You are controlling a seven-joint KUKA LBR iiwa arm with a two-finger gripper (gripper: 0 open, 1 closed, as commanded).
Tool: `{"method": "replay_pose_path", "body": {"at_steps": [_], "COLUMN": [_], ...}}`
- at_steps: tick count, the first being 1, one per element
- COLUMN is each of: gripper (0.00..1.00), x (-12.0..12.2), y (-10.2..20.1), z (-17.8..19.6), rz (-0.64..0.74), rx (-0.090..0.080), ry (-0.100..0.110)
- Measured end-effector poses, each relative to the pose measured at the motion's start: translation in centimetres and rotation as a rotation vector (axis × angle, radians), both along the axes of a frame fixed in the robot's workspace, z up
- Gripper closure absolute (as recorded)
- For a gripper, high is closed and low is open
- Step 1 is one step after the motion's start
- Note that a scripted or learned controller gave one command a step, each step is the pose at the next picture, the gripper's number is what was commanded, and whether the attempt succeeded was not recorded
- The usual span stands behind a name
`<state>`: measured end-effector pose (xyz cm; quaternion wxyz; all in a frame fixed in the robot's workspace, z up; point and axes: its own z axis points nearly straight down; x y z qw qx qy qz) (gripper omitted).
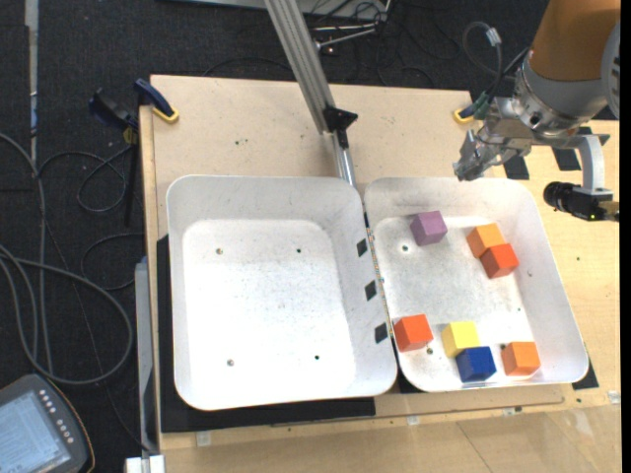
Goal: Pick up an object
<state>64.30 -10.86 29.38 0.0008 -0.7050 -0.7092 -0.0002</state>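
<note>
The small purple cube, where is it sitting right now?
The small purple cube lies in the right-hand white bin, near its far left corner, apart from the two orange cubes to its right.

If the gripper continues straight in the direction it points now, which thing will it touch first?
The gripper points down and slightly left, above the back rim of the right bin. It would probably meet that rim or the bare floor behind the purple cube first. Depth is unclear from this single view.
</note>
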Motion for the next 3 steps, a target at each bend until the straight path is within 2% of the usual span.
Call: {"method": "replay_pose_path", "body": {"at_steps": [1, 2, 3], "gripper": [1.0, 1.0, 1.0], "x": [-2.1, -4.0, -6.5], "y": [4.8, 9.4, 13.4], "z": [0.2, -1.9, -2.0], "rz": [0.002, 0.001, 0.001], "rx": [0.0, 0.0, 0.0], "ry": [0.001, 0.003, 0.002]}}
